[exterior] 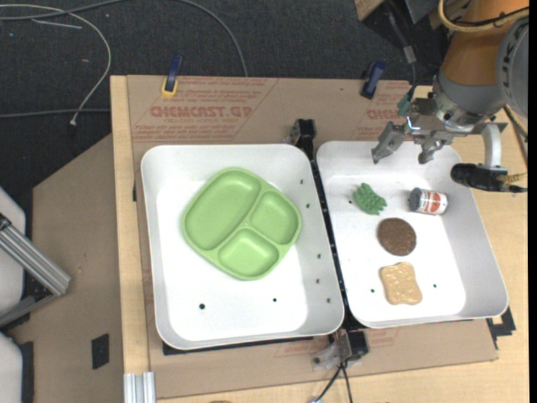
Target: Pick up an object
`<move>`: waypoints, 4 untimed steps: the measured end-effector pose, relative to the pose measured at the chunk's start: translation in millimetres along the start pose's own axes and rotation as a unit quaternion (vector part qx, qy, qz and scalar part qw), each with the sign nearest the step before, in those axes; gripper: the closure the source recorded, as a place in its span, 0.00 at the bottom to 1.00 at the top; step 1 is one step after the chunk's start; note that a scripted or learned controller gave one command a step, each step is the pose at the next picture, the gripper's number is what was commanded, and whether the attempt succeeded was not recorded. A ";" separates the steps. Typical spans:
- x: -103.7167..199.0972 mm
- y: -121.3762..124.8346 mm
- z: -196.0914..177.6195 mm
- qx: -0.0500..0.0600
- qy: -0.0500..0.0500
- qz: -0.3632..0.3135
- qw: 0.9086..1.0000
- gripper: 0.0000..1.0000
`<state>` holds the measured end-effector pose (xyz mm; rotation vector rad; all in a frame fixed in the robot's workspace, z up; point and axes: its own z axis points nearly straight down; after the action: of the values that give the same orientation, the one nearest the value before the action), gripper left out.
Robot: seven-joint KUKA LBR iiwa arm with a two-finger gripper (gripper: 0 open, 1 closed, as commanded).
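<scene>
Two fingers of the end effector (409, 149) are spread apart with nothing between them, above the far edge of the right bin (478, 250). Nearest lie a green toy (368, 198) and a small can (429, 201) on its side, then a brown disc (397, 236) and a tan cookie (400, 283). The left bin (168, 250) holds a green divided plate (242, 222).

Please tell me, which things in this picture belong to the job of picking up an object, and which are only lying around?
For the job:
gripper, open, above the right bin
green toy
small can
brown round piece
tan piece

Lying about:
green divided plate in the left bin
blue clamps
cables
</scene>
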<state>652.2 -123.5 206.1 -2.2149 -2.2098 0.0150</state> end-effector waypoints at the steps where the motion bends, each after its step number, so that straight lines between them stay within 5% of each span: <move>1: 0.2 2.9 -8.6 -0.007 -0.001 -0.001 1.000 0.00; 4: -4.4 6.0 123.4 -0.005 0.000 -0.001 1.000 0.00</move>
<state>656.3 -127.6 82.6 -2.2173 -2.2175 0.0054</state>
